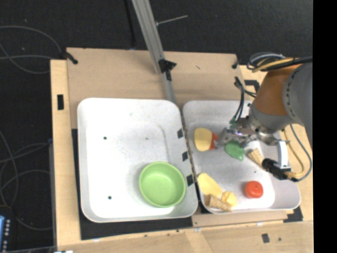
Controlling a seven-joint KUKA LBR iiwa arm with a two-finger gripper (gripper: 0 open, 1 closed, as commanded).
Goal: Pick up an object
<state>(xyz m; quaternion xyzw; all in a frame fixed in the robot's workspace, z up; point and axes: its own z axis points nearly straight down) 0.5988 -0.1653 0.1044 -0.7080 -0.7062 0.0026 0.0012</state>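
- Your arm (279,96) enters from the right and reaches down into the right bin (208,109), 1 of 2 white bins on the tabletop (121,73).
- The claw (235,137) sits low over the middle of the right bin, just above a green object (235,151) and just right of a yellow object (202,139).
- You cannot tell from this view how far the claw is open, or whether it has hold of anything.
- A small red piece (213,141) lies against the right side of the yellow object.
- A tan cone-shaped piece (255,155) lies just right of the green object.
- Near the front wall of the right bin you have a red object (254,189) and a yellow and tan cluster (216,192), apart from each other.
- The left bin (105,120) holds a green bowl (162,184), upright, near its front right corner.
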